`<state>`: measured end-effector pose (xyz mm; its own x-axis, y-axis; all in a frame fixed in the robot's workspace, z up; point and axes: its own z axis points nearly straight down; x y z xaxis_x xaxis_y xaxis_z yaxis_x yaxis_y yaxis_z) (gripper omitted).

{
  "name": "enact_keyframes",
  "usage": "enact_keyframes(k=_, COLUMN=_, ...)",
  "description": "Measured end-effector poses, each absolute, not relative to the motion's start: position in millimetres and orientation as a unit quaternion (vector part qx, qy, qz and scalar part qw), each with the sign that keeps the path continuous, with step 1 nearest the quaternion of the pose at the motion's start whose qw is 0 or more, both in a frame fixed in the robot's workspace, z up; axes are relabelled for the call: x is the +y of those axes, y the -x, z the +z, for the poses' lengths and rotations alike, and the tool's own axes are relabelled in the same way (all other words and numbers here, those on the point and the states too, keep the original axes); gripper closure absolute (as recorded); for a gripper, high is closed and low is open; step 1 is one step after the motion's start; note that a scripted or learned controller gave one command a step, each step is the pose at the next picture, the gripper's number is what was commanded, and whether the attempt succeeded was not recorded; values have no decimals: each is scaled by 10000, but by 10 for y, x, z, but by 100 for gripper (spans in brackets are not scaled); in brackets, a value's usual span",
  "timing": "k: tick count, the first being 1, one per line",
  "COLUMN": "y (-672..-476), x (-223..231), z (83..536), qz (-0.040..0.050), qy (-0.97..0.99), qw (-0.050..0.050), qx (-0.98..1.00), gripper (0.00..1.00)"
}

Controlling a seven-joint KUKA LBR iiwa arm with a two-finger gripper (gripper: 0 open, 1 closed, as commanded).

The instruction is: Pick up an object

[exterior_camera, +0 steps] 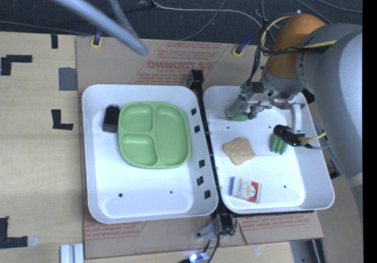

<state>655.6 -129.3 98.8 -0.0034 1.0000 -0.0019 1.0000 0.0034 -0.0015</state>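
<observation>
Green object point(237, 115) is sitting at the upper left of the right bin point(306, 197), under the gripper point(242, 108); whether the fingers are gripping it, I cannot tell. Below are lying a tan biscuit point(238, 151) and a small carton point(244, 189).

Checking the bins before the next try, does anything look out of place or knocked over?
Nothing stands out. The green tray lies flat in the left bin with a black block beside it. The cracker, small box and green piece lie apart in the right bin.
</observation>
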Motion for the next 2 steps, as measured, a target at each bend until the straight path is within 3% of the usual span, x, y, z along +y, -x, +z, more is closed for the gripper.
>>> enact_keyframes(k=2, y=-6542, x=-1238, z=2065, qz=17, qy=-7064, qw=19, qx=7078, gripper=100)
